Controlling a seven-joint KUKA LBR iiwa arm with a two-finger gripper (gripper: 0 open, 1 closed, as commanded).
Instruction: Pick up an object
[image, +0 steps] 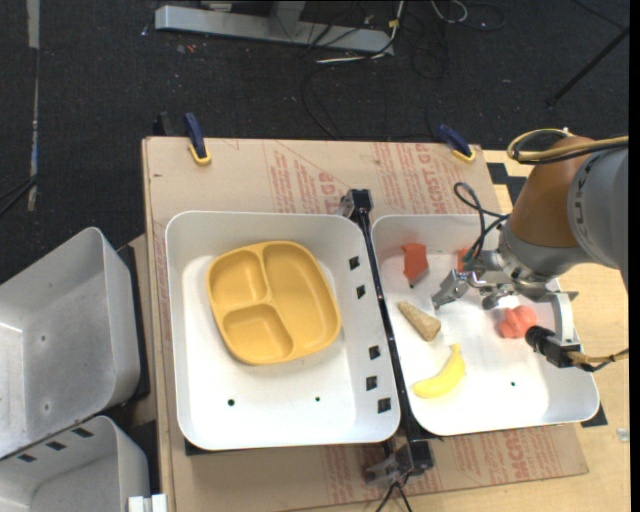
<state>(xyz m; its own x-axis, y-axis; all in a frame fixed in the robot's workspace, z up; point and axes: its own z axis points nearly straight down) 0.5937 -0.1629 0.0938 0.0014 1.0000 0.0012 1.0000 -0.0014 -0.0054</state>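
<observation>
I'm hovering my tool (468, 287) low in the right bin (560, 405), jaws apart w/ nothing between them. Nothing's picked up yet, I'd say. Cone (421, 320), banana (441, 376), red block (414, 261) and pink lump (515, 321) are all lying loose on the bin floor; grasp + lift are remaining.

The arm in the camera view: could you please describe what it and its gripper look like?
The arm is bulky and rounded, grey, with a broad orange band above the wrist. A thin yellow cable loops over its top and black cables run along the wrist. The gripper is small, of bare grey metal with dark fittings.
</observation>
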